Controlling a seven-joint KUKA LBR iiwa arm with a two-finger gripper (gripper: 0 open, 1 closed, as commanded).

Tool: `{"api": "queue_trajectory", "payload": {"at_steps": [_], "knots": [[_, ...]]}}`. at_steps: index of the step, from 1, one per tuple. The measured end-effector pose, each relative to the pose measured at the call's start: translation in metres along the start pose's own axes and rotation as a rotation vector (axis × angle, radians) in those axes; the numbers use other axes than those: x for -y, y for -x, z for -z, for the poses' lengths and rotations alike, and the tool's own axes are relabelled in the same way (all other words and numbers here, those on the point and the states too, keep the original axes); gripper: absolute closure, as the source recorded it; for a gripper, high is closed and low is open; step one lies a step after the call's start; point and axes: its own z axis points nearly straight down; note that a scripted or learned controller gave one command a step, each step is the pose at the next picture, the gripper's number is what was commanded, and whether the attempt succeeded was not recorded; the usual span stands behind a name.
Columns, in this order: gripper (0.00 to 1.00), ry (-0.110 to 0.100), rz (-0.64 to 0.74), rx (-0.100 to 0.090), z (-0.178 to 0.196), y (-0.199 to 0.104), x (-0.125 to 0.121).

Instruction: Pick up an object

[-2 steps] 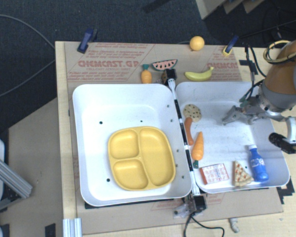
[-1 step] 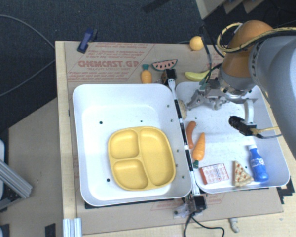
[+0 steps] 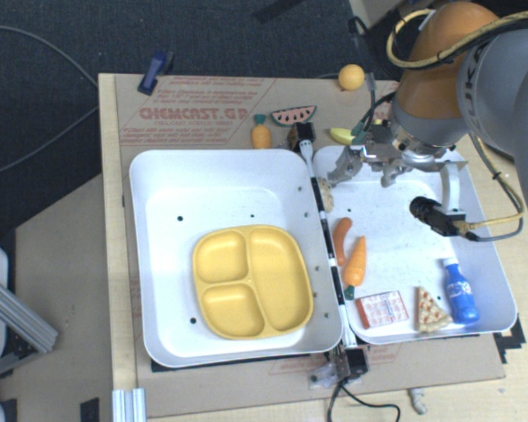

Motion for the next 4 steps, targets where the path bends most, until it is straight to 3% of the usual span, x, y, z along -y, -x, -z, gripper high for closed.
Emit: {"api": "queue_trajectory", "payload": {"at_steps": [1, 2, 3, 4], "knots": [[0.00, -0.005, -0.003, 0.001, -0.102, 0.052, 0.034], [0.00, -0.005, -0.002, -0.001, -0.102, 0.050, 0.069], [0.00, -0.005, -0.004, 0.001, -0.101, 0.076, 0.143], [1.00, -0.002, -0.003, 0.000, -0.091, 0.075, 0.142]]}}
